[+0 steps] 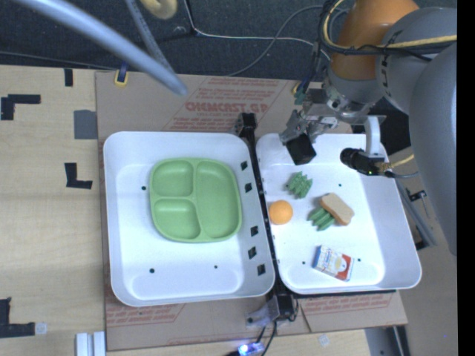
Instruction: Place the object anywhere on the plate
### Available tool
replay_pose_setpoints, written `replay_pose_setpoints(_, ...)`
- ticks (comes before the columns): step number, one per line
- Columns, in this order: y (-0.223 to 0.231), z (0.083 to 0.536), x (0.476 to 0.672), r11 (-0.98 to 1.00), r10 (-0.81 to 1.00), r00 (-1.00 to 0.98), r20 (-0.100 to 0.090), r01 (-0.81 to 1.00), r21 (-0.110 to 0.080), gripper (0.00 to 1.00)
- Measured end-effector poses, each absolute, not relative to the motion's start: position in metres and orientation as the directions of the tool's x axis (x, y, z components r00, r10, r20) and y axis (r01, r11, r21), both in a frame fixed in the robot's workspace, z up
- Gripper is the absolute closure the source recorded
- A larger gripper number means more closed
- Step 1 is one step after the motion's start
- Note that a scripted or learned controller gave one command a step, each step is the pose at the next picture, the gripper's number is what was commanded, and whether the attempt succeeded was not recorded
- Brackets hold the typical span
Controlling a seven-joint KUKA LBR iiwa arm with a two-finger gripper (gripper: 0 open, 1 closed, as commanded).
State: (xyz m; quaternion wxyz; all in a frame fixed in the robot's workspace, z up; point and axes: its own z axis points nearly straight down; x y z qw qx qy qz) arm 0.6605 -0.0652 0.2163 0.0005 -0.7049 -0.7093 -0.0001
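- The task does not say which object is meant. The one nearest the gripper [300,148] is a small green toy [299,185] with a knobbly, leafy outline, lying in the right bin [386,232], just below the gripper and apart from it.
- It looks like a light, stiff plastic piece. I judge that it would not crush, but its bumpy edges could let it twist or pop out of a pinch. A hold across its narrow middle, straight from above, seems the safest.
- Just below and left of the green toy lies an orange ball [280,212]. It is round and smooth and likely to roll if nudged, so it would need a hold centred across its widest part.
- Below and right of the green toy sits a tan slice of bread [338,208], leaning on another small green piece [320,217]; the two touch. The slice looks like firm foam or plastic, with flat sides that should suit a pinch.
- Further below the green toy, near the bin's lower rim, lies a small flat carton [331,262] in red, white and blue. It is thin and hard to get under.
- The gripper hangs over the upper left corner of the right bin and holds nothing; whether its dark tip is spread or pressed together I cannot tell.
- Well left of the green toy, in the left bin [126,199], lies the green plate [197,199] with three compartments, all bare.
- Both bins rest on a cardboard sheet [215,99] on the wooden surface [44,221].
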Motion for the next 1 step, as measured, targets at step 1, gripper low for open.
replay_pose_setpoints(1,-0.0191,0.216,0.6627,0.005,1.0,-0.005,0.001,1.0,-0.001,1.0)
